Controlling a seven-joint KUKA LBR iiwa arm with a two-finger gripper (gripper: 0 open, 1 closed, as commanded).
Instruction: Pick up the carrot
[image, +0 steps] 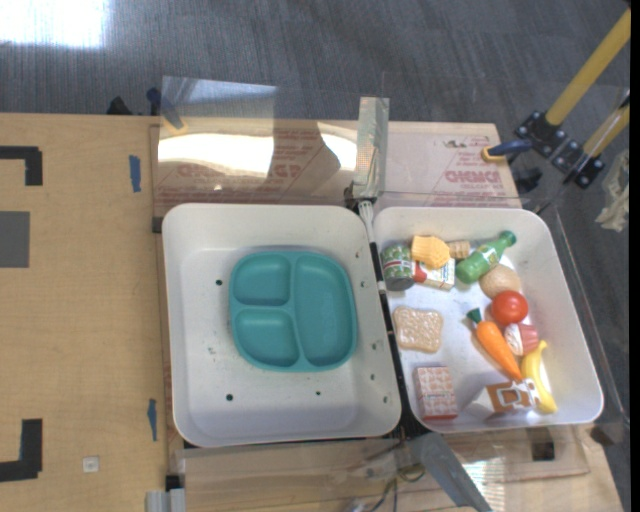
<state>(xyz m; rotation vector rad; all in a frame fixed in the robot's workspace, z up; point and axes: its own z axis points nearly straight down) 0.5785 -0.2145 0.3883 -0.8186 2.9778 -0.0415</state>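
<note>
The carrot (494, 345), orange with a green top, lies slantwise in the right bin (572, 300), its green end toward the upper left. A red tomato (509, 306) sits just above it and a yellow banana (541, 377) lies to its right. A slice of bread (418, 329) rests to its left.
The right bin also holds a green bottle (483, 258), a small can (397, 266), a cheese piece (431, 249), a pink cracker (435, 390) and an orange-and-white carton (511, 397). A teal divided plate (294, 309) lies in the left bin (190, 300). Yellow clamps (560, 140) stand at the back right.
</note>
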